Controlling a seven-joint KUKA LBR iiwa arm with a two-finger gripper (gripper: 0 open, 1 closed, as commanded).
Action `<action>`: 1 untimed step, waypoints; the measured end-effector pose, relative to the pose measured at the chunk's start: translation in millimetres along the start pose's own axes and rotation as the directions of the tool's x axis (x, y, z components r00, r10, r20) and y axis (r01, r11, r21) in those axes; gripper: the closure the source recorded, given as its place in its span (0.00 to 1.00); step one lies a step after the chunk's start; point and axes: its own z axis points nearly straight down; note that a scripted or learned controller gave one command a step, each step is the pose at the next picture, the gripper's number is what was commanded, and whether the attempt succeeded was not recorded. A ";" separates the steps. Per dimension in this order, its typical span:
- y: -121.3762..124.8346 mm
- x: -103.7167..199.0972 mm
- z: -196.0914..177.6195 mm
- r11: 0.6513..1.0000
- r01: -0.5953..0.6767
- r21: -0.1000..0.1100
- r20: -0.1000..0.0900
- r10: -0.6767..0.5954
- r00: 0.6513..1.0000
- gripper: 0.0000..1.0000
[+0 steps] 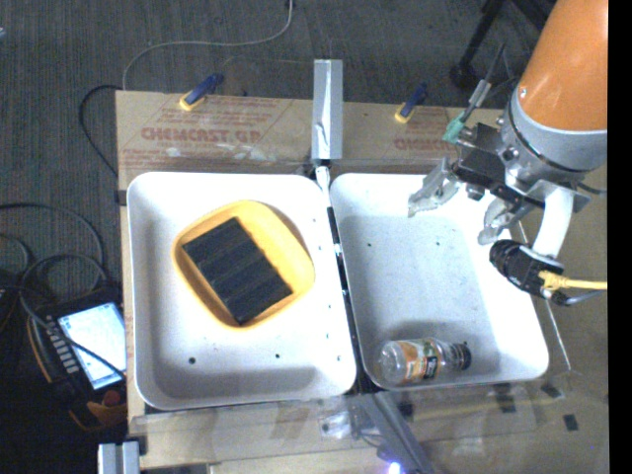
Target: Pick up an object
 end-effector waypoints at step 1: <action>0.0 0.0 0.0 1.000 0.000 0.000 0.000 0.000 1.000 0.00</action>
